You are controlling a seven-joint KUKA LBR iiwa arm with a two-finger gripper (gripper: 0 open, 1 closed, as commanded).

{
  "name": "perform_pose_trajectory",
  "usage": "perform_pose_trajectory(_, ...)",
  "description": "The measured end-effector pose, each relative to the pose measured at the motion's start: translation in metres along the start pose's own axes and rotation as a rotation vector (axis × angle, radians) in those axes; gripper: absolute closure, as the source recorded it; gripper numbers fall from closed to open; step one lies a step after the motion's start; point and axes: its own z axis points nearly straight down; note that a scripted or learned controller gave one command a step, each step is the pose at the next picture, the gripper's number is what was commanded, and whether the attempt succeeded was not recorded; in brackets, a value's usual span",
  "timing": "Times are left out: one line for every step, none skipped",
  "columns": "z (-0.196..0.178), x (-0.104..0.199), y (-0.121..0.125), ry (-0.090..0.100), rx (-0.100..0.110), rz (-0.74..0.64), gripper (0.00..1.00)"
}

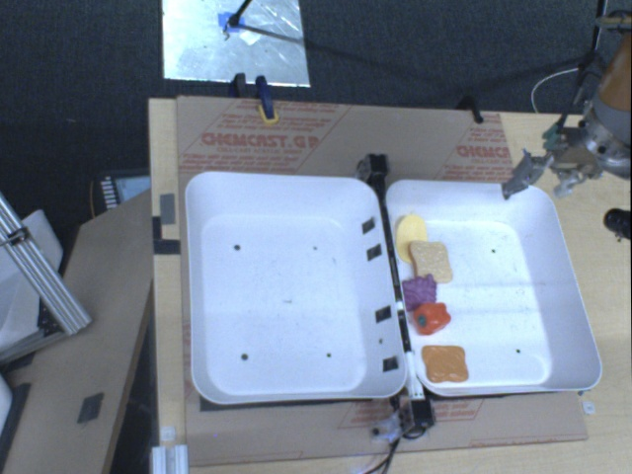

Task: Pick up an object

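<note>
Gripper [541, 173] spread open, nothing between fingers, above right bin's [553, 227] far rim; cracker [432, 260] long axis near-far.

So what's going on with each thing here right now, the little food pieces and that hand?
hand: above the right bin's far right corner, fingers spread, nothing between them
yellow piece: lying in right bin, by its left wall
tan cracker: lying flat, overlapping the yellow piece
purple piece: lying, untouched
red piece: lying beside the purple piece
orange piece: lying flat, near corner
left bin: resting on bench

High slanted view over both bins [296, 191]
</note>
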Motion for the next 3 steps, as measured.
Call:
perform_pose_trajectory(-0.164, 0.000, 0.017, -0.006, -0.018, -0.003, 0.00)
perform_pose_trajectory(-0.296, 0.029, -0.021, -0.003, -0.014, -0.004, 0.00)
perform_pose_trajectory(-0.299, 0.028, -0.019, -0.002, -0.006, -0.007, 1.00)
